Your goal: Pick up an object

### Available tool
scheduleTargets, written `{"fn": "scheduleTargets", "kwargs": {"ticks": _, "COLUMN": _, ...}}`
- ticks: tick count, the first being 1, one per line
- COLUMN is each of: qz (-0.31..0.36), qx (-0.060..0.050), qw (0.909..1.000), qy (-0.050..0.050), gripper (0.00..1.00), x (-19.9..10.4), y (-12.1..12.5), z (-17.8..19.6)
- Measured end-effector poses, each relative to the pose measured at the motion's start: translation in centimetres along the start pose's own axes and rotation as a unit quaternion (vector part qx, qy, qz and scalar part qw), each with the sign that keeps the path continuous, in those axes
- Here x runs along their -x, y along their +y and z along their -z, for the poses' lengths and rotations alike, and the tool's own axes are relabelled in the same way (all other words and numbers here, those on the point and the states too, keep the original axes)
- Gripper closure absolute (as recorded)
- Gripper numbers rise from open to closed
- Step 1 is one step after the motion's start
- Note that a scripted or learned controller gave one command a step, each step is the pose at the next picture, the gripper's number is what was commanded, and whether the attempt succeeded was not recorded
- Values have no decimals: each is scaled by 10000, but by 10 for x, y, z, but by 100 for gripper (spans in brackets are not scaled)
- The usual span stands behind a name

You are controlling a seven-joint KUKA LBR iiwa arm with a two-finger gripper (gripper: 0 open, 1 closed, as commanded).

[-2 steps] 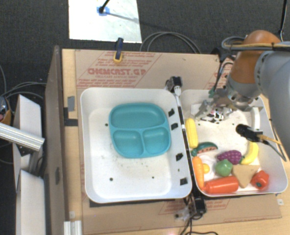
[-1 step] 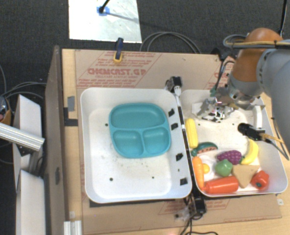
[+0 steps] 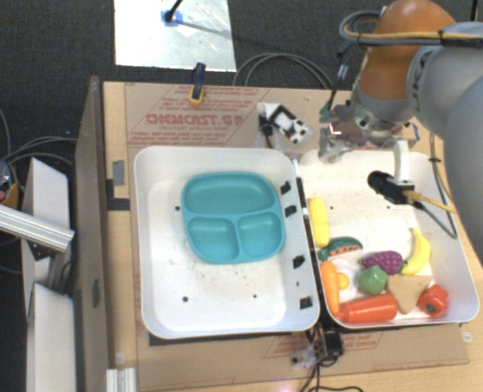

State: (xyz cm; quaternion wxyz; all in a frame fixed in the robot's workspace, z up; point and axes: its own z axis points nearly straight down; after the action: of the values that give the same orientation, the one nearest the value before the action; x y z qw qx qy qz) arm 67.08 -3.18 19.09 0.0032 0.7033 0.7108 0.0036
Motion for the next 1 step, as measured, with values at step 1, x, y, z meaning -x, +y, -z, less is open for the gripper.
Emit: {"fn": "scheduleTargets", "kwargs": {"ticks": 1, "qz": -71, "qx": -33, "qw": 10000, "qy": -18, "gripper": 100, "x": 80, "y": -3, "z": -21}}
